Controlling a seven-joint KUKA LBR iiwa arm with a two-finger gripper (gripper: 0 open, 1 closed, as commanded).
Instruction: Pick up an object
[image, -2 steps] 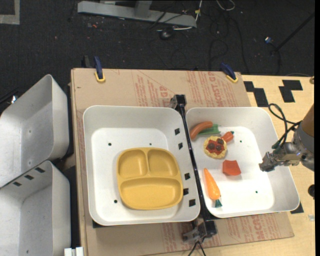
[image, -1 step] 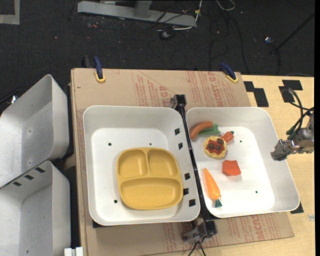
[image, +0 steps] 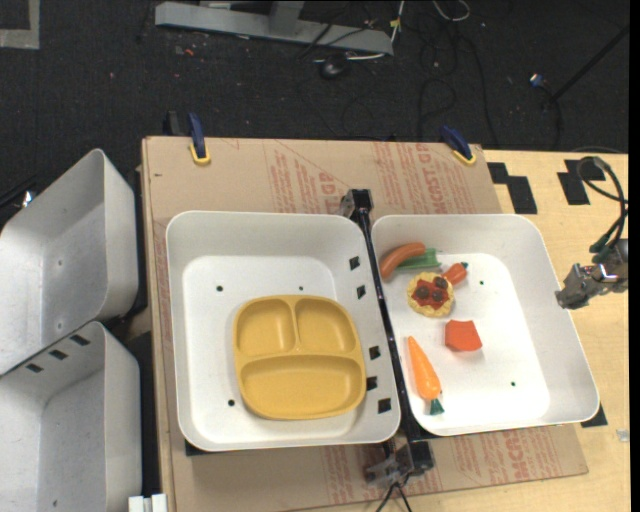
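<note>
The left shallow white bin (image: 195, 330) holds a yellow three-compartment plastic tray (image: 298, 356). The right shallow white bin (image: 520, 385) carries the toy food — a hot dog in a green-trimmed bun (image: 407, 257) at the far left, a small tart with red topping (image: 431, 293) just near it, an orange-red block (image: 463, 336) at the centre, and an orange carrot (image: 425, 373) nearest. The grey gripper (image: 583, 282) sits outside the bin's right rim; its state cannot be told.

Smooth plastic yellow tray (image: 298, 357); matt white bins (image: 196, 330)
</note>
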